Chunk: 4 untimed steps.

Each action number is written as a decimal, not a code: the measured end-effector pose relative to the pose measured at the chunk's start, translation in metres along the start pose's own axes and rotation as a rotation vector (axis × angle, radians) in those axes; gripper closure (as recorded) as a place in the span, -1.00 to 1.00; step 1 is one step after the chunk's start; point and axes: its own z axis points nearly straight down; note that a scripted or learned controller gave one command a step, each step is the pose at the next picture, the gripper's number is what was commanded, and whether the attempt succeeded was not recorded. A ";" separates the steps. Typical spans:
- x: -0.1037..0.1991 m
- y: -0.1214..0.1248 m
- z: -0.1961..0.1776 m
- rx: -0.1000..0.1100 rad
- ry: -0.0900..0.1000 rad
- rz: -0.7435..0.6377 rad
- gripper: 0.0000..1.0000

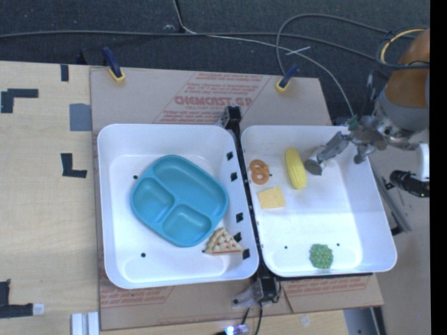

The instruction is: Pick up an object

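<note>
You had the gripper [316, 165] inside the right bin [370, 208], reaching in from the right and sitting just beside the yellow corn cob [295, 168], on its right side near the far end. Whether the tips touched the cob could not be told, and from this angle the jaws' state was equally unclear, so I cannot say if they were spread or pressed together. Nothing was visibly lifted: the cob lay on the bin floor, as did the pretzel [259, 172] to its left, the yellow cheese square [272, 198] nearer the camera, and the green broccoli piece [321, 255] at the near side. In the left bin [112, 187] the blue divided plate [179, 199] and the pizza slice [223, 242] lay well apart from the arm. Judging by this, the pick was not yet done; the grasp and the lift both remained, with the cob the likeliest target.
</note>
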 end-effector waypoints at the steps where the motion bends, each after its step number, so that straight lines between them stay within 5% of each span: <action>1: -0.005 -0.010 0.055 0.002 0.001 0.001 -1.00; 2: -0.004 -0.008 0.041 -0.004 -0.001 -0.001 1.00; 4: -0.003 -0.001 -0.074 -0.009 -0.001 0.000 1.00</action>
